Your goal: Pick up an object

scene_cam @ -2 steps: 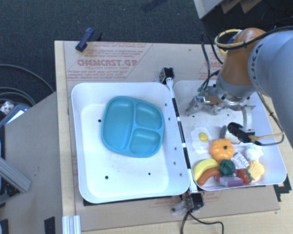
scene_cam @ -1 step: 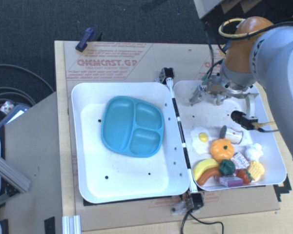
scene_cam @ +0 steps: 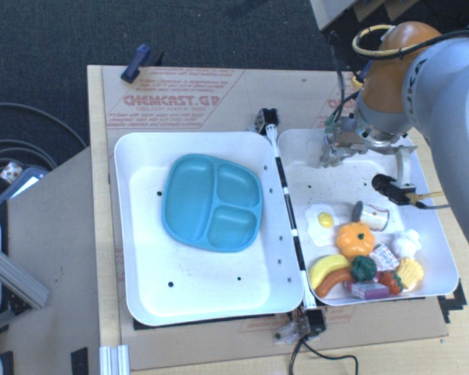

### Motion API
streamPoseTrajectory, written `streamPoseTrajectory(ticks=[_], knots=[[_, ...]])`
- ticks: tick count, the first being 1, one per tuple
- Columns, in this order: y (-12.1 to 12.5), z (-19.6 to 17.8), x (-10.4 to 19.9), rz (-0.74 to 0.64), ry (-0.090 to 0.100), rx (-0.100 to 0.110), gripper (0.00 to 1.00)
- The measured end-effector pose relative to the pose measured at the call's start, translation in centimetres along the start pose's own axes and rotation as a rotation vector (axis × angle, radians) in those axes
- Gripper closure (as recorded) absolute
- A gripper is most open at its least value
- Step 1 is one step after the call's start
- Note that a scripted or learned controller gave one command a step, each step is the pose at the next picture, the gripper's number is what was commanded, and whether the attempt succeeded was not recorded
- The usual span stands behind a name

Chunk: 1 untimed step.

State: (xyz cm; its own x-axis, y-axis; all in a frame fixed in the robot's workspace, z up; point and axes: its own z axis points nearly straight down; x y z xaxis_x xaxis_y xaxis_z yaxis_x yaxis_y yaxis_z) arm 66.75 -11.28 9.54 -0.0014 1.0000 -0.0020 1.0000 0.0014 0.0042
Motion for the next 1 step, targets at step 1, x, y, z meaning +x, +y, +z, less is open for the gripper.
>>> streamPoseTrajectory(ticks=[1], knots=[[-0.01, 0.02, 0.00, 0.000, 0.000, 0.001, 0.00]])
